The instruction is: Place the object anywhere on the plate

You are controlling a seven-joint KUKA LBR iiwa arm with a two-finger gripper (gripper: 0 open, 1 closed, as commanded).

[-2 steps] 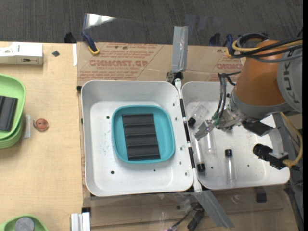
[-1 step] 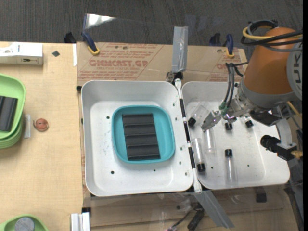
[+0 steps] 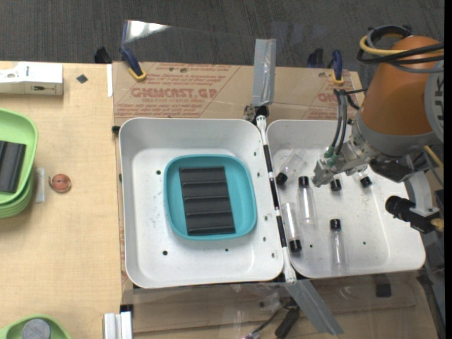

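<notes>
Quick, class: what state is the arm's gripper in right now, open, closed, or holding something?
Gripper: cannot be told; it hangs over the right bin among clear tubes, nothing seen held.

teal plate (image 3: 244,196), black ribbed insert (image 3: 207,200)

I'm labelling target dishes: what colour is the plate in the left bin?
Teal, holding a black ridged insert; the camera view shows the plate plainly.

Arm (image 3: 402,90) reaches in from right, orange band up top, wrist angled down-left w/ hand (image 3: 326,173) low
</notes>
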